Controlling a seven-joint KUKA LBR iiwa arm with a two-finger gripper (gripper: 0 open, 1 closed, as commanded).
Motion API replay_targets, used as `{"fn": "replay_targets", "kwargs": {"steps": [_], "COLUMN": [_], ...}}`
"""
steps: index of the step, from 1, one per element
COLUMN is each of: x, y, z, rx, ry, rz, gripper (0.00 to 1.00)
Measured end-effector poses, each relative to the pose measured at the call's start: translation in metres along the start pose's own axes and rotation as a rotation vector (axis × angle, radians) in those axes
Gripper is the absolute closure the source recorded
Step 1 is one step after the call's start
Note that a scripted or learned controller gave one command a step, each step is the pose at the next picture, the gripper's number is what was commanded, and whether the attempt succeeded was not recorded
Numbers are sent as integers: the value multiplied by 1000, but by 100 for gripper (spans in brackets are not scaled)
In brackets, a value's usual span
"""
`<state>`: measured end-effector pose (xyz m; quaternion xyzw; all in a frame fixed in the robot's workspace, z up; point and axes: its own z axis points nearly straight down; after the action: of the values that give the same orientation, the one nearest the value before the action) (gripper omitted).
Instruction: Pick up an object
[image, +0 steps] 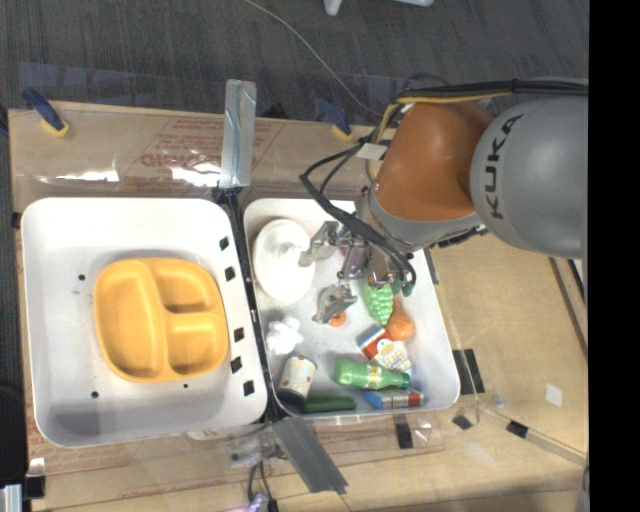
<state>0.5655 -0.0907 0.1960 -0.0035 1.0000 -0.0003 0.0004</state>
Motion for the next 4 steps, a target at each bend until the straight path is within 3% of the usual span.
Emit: {"fn": "replay_targets", "kwargs": {"steps": [1,2,3,4], "x": [38,26,33,53], "y": [-48,-59,-55,-67], "z": [73,105,104,104], "rx": [-1,-2,-2,-1], "ry": [4,3,4,2], "rz": [-14,46,100,125], "gripper": [0,0,0,0]}}
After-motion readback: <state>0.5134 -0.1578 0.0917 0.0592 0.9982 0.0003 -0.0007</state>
